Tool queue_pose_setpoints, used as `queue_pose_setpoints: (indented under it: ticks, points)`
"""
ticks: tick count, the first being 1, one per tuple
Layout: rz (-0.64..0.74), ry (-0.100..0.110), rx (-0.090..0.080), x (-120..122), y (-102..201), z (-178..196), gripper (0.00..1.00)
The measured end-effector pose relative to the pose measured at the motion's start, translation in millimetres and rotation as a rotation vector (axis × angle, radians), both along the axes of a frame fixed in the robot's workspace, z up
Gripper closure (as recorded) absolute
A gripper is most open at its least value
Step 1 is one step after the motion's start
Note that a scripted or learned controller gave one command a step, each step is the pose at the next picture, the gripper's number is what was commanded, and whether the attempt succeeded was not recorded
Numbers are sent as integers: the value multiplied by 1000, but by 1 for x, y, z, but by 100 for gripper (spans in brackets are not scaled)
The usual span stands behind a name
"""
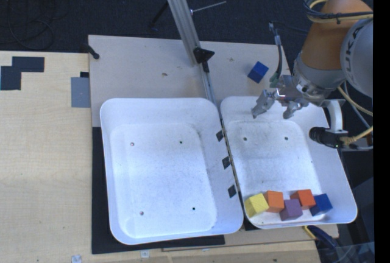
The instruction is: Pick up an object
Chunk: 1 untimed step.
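Distance decides the coming move: the blocks lie well apart from the end effector, at the opposite end of the same bin. Going left to right, the left bin (161,170) comes first, then the right bin (268,146), where 5 blocks huddle along the near rim: a yellow block (256,203), an orange block (275,199), a purple block (291,209), a second orange block (303,198) and a blue block (321,203), each touching or just beside its neighbour. The end effector (275,108) hangs over the far rim of that bin, its 2 fingers spread apart with nothing between them. From there the cluster lies toward the near edge of the bench and a little to the right. A stray blue cube (258,71) sits on the bench (146,67) beyond the bin, near the end effector's far side. I judge it the closer target, though the cluster's outer blocks offer clearer flanks.
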<state>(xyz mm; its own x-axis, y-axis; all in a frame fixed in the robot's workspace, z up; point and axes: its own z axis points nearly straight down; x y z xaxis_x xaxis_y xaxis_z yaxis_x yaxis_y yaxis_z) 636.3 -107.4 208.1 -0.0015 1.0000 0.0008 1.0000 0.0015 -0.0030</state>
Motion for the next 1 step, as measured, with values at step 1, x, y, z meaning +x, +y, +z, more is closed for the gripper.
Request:
queue_pose_setpoints:
  ticks: [1]
  points:
    - [-8,7,-1,-46,-60,-53,0]
